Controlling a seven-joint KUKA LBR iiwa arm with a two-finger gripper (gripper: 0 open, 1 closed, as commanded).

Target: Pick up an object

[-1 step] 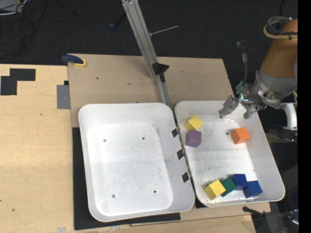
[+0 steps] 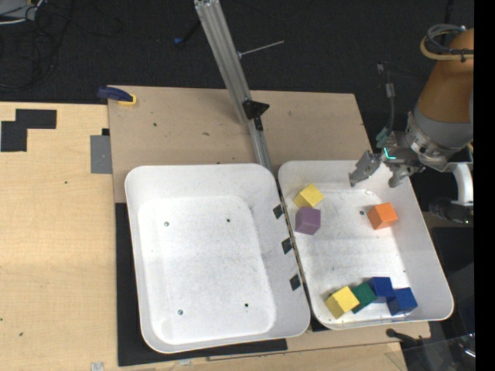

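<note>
claw (image 2: 380,168) spread open, holding nothing, above right bin (image 2: 433,273) rear edge; orange block (image 2: 382,216) just below it

The arm (image 2: 447,91) is cut off at the right edge, its upper links hidden.

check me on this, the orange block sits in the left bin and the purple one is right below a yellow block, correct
One slip: the orange block sits in the right bin, not the left, as the camera view shows. The rest holds: the purple block lies right below a yellow block.
</note>
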